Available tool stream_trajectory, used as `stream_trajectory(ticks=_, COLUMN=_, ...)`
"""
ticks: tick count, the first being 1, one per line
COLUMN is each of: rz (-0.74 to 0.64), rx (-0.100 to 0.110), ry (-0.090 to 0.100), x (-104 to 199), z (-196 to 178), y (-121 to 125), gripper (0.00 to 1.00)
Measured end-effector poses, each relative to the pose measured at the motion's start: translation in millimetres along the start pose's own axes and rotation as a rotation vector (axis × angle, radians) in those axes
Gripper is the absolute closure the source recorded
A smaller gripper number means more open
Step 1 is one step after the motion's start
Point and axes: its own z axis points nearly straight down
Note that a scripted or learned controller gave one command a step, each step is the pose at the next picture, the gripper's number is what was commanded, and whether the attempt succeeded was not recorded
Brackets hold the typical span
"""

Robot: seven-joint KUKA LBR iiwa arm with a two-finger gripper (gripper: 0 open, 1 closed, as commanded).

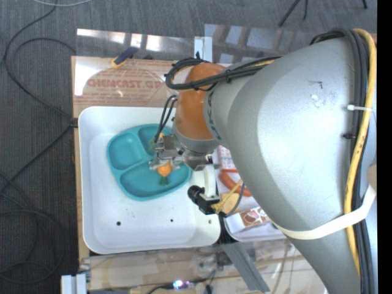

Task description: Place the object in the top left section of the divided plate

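Gripper (164,160) sits low over the teal divided plate (125,149) in the left bin (98,225), near the plate's right edge, I guess for a drop. Small orange object (164,171) shows right at the fingertips, over the lower section, not the top left one. Can't tell if it's clamped or lying loose.

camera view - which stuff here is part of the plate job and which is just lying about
Part of the job:
- teal divided plate in the left bin
- small orange object over the plate's lower section
- end effector just above that object

Just lying about:
- red item and printed packets in the right bin
- cardboard sheet behind the bins
- cables on the floor
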Motion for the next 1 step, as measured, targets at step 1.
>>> stream_trajectory(ticks=1, rz=-0.152, rx=0.027, ry=-0.017, x=82.3, z=-138.1, y=-73.7, gripper=1.0)
